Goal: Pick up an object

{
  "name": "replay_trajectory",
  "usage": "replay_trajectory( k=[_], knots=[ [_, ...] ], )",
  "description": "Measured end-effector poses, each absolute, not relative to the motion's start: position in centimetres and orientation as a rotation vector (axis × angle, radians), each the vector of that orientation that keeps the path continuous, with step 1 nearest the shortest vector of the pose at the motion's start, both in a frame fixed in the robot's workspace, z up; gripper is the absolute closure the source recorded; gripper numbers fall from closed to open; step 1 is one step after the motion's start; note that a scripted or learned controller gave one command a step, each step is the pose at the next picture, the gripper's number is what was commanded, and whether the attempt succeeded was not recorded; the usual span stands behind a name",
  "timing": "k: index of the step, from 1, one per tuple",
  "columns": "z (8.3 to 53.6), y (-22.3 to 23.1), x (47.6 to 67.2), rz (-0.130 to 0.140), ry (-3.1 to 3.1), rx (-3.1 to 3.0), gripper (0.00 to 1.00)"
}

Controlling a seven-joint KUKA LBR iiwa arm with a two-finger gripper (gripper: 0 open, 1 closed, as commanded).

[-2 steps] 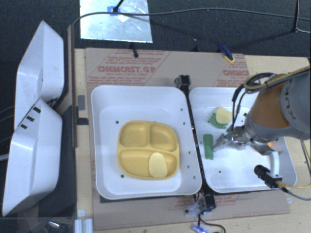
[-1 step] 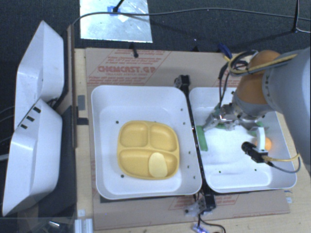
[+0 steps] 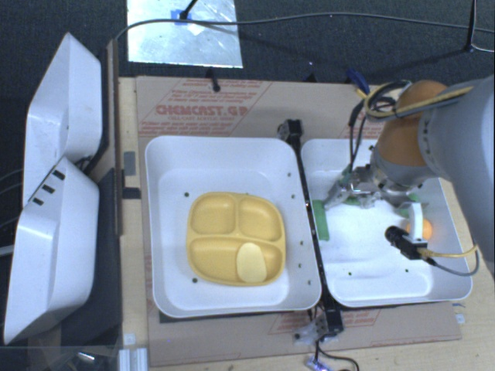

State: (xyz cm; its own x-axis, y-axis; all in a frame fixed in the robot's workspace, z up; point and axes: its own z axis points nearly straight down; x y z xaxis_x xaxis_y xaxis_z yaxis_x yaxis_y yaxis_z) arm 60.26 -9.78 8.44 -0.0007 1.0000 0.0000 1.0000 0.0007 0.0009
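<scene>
Orange object [image 3: 425, 229] in right bin [image 3: 371, 284] | just right of tool [image 3: 357, 192] | tool state unclear

You are looking at a robotics lab bench: two white bins [image 3: 232, 149] sit side by side on a printed cardboard sheet [image 3: 203, 108], loose cables [image 3: 309, 22] cross dark carpet at the top, and a grey arm [image 3: 456, 134] enters at right.

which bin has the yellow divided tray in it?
The left bin. The yellow tray lies in it, a pale oval piece in one compartment. The right bin instead holds a green strip and the tool.
</scene>
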Motion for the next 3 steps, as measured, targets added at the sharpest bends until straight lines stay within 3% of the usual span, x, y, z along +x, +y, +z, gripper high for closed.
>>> replay_trajectory(
  k=[1,2,3],
  knots=[
    [9.7,-9.3,58.9,0.001,2.221,2.221,0.0],
    [18.8,-3.0,58.6,0.012,2.224,2.211,0.0],
    [23.7,0.2,59.5,0.007,2.223,2.215,0.0]
  ],
)
